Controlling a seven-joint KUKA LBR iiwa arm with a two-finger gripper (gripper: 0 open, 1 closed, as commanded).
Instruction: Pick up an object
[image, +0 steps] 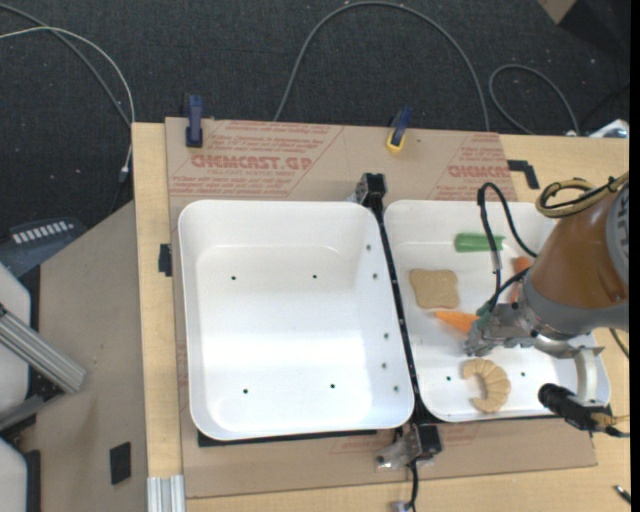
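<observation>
The right bin (430, 400) holds a tan slice of bread (434, 289), an orange carrot (455, 320), a green piece (476, 242), a tan croissant (488, 385) and a small orange bit (522, 265) by the arm. My gripper (478, 338) is low in this bin, just right of the carrot's end and above the croissant. Its dark fingers point left and down. The carrot lies beside the fingertips, touching or nearly so; I cannot tell which.
The left bin (200, 260) sits beside the right one, with a black divider rail (390, 300) between them. The arm's orange band (585, 265) covers the right bin's right side. Cables (500, 215) hang over the back of that bin.
</observation>
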